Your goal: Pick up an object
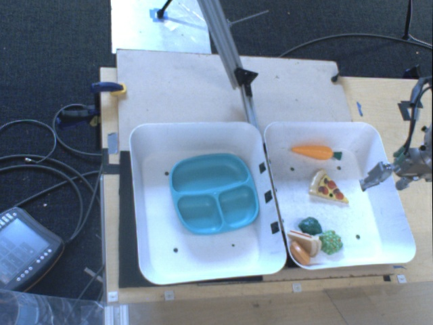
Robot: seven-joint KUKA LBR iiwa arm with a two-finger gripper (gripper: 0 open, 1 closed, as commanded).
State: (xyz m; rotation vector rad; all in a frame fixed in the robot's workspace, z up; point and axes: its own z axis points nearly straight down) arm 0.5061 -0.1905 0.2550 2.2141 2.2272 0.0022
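Toy food at the near edge of the right bin [389, 147] is closest to the camera: a hot dog [302, 245] in the near-left corner, a green broccoli [331, 242] touching it on its right, and a dark green piece [310, 225] just behind both. Further back in the right bin, a pizza slice [328, 187] lies near the middle, and a carrot [314, 152] lies flat behind the pizza, toward the far wall. Left of the right bin, the second bin [145, 202] holds a blue divided tray [214, 193]. Task status: no object is lifted; all five food items rest on the floor of the right bin, so the pick is judged not yet done. Approach, descent, closure and lift all remain. The gripper [379, 173] sits at the right wall of the right bin, to the right of the pizza and apart from it, with bare bin floor between them. One grey finger [373, 176] projects down and left toward the pizza. Whether the fingers are spread or pressed together cannot be told at this size and angle. Nothing is visible between them, and no contact with any object is visible. The pizza is the nearest candidate; the carrot is the next nearest, lying behind and left of the gripper.
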